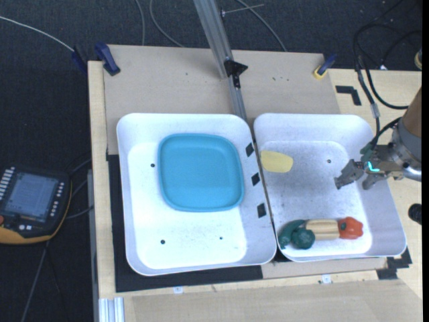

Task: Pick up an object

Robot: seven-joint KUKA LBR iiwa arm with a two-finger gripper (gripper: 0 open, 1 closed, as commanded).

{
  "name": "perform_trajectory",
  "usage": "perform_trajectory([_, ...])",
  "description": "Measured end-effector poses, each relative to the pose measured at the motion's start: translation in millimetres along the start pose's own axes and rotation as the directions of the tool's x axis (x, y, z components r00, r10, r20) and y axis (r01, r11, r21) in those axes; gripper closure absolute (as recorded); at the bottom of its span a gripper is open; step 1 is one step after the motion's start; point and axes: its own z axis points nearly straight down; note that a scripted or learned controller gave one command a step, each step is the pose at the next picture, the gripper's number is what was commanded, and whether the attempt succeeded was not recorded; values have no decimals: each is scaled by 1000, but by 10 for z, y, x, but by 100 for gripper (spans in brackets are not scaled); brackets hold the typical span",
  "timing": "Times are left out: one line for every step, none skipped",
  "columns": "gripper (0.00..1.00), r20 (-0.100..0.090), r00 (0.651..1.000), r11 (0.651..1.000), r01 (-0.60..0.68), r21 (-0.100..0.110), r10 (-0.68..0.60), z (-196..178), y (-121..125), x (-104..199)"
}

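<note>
In the right bin (315,129) lie a pale yellow flat piece (276,161) near the left wall, and along the front wall a dark green lump (296,236), a tan wooden cylinder (323,229) and a red piece (350,228) in a row. My gripper (358,178) hangs over the right side of this bin, above and to the right of the row. Its two dark fingers are spread apart and nothing sits between them. A teal light glows at the wrist.
The left bin (134,180) holds a square light-blue plate (200,172). A metal rail (218,32) runs from the top down to the divide between the bins. A handheld pendant (30,203) lies off the bench at left. Cables trail over the dark floor.
</note>
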Motion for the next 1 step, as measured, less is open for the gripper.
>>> perform_trajectory([0, 0, 1000, 1000, 0, 0, 0, 1, 0, 0])
